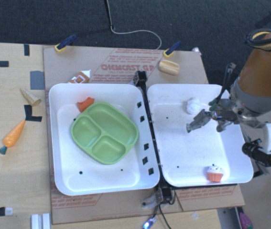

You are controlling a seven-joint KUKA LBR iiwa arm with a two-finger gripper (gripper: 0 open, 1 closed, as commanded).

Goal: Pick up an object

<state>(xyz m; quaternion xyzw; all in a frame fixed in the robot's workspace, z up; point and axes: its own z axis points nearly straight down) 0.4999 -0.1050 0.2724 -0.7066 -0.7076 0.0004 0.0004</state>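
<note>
In the right bin (231, 163), a small white crumpled object (192, 105) lies near the back wall. A pink-and-white toy cupcake (215, 173) stands near the front edge. My gripper (208, 124) hangs over the right bin's right half, just right of and slightly in front of the white object. Its fingers are spread open with nothing between them. The left bin (61, 171) holds a green divided plate (105, 132), with an orange piece (84, 103) at the plate's back-left corner.
Outside the bins, a toy carrot (13, 134) and a tan cone (30, 97) lie on the bench at left. A tan bread-like piece (168, 67) rests behind the right bin. Two clamps (66, 42) hold the cardboard at the back.
</note>
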